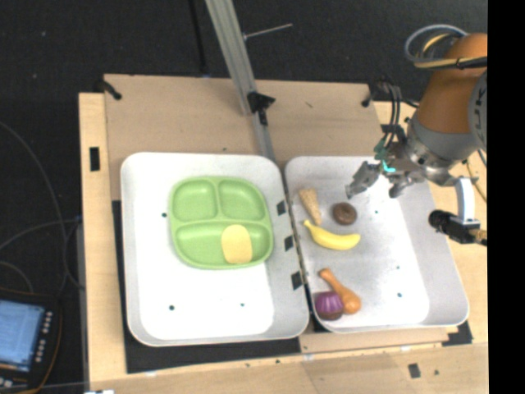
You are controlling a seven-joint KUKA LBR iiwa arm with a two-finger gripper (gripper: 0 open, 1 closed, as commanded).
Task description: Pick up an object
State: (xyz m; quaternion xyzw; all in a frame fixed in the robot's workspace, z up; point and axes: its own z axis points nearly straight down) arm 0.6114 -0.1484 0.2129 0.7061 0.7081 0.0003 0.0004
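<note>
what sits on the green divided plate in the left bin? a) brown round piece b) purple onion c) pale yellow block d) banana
c: a pale yellow block lies in the large lower compartment of the green divided plate, while the banana, the purple onion and the brown round piece all lie in the right bin.

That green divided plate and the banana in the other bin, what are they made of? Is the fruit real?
The green divided plate looks like moulded plastic: one even colour, smooth rounded compartment walls, a soft sheen. The banana is probably a plastic toy too: uniformly bright yellow, unblemished, though the view is too coarse to be sure. The white bins also look plastic, matte.
</note>
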